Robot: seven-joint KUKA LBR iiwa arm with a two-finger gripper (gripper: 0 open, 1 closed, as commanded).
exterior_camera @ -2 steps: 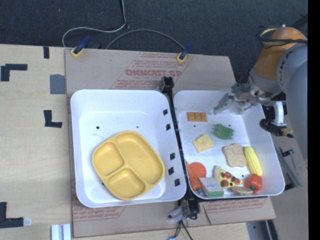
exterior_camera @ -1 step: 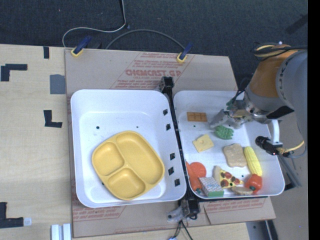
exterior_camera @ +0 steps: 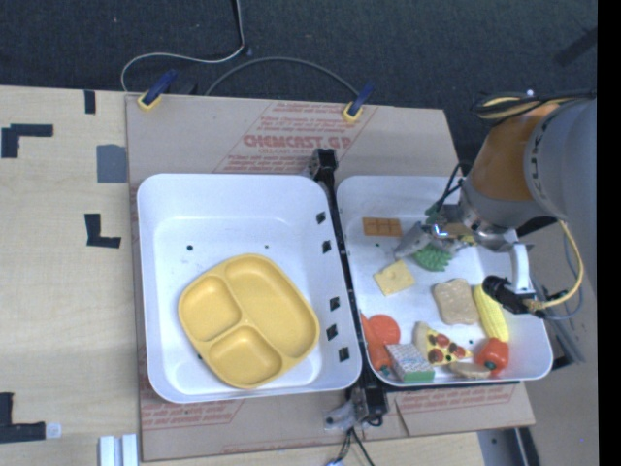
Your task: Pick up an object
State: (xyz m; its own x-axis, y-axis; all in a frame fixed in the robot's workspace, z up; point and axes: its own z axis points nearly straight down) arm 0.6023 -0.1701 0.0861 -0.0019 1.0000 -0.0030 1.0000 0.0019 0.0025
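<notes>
The gripper (exterior_camera: pixel 419 241) is low in the right bin (exterior_camera: pixel 388 194), right beside a green toy (exterior_camera: pixel 433 256). Whether it pinches anything cannot be told. A cheese piece (exterior_camera: pixel 394 279) lies just below. The bin's top left part has open room.

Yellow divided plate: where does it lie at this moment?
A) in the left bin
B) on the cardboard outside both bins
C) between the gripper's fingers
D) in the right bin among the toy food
A: the yellow divided plate rests on the floor of the left bin, apart from the arm.
</notes>
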